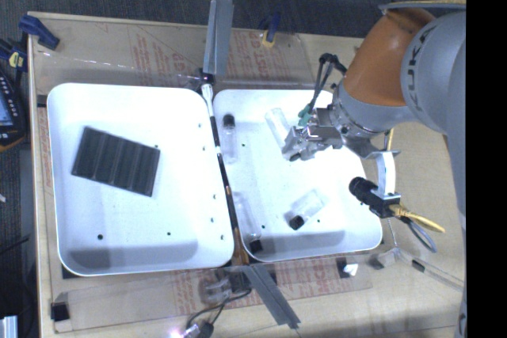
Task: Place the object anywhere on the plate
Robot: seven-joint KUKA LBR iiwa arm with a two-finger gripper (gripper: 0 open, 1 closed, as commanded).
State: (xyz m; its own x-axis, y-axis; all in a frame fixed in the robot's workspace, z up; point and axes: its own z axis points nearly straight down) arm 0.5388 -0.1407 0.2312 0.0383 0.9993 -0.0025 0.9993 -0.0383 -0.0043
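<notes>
On my left I see one dark ribbed plate [116, 161] lying flat in the left bin [63, 249], its long axis running from upper left to lower right. Two white bins sit side by side on the table [119, 39], and the right bin [356, 237] holds what I count as three small clear objects: one vial-like piece with a dark cap by the divider [228, 131], one clear tube [277, 123] just left of the tool, and one clear bottle with a dark cap [305, 210] lower down. The tool [299, 145] hangs over the upper middle of the right bin; I cannot tell whether it carries anything. I judge the plate lies well apart to the tool's left, across the divider.
</notes>
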